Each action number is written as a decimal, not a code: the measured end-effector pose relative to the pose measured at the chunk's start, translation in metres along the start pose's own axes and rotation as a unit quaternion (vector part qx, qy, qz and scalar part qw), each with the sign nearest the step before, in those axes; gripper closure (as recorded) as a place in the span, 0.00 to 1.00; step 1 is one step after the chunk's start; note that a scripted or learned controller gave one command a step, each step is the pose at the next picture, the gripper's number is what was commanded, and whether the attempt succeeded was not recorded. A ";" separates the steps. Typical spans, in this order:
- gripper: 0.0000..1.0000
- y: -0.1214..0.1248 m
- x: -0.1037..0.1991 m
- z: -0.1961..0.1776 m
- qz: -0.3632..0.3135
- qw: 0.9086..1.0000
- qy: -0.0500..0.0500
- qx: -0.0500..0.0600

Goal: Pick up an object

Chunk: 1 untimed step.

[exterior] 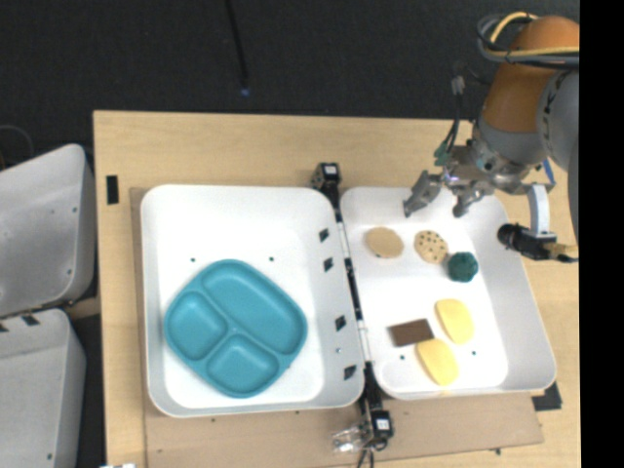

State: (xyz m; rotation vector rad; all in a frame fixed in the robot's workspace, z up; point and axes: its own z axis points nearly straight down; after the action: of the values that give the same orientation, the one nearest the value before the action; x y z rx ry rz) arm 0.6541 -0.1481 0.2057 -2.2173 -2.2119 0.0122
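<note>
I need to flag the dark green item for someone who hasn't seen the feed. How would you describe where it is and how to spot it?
Look in the right-hand white bin, in its upper half near the right wall. The dark green ball sits there, just right of and below the speckled cookie. It is the only green, rounded lump there; its neighbours are flat and tan, yellow or brown.

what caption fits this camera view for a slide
End effector open above the right bin of small food items; teal divided plate in the left bin.
</note>
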 end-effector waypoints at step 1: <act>0.00 0.003 0.000 -0.009 -0.001 1.000 -0.001 -0.007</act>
State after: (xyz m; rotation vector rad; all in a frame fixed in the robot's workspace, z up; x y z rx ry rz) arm 0.6571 -0.1477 0.2149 -2.2233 -2.2212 -0.0021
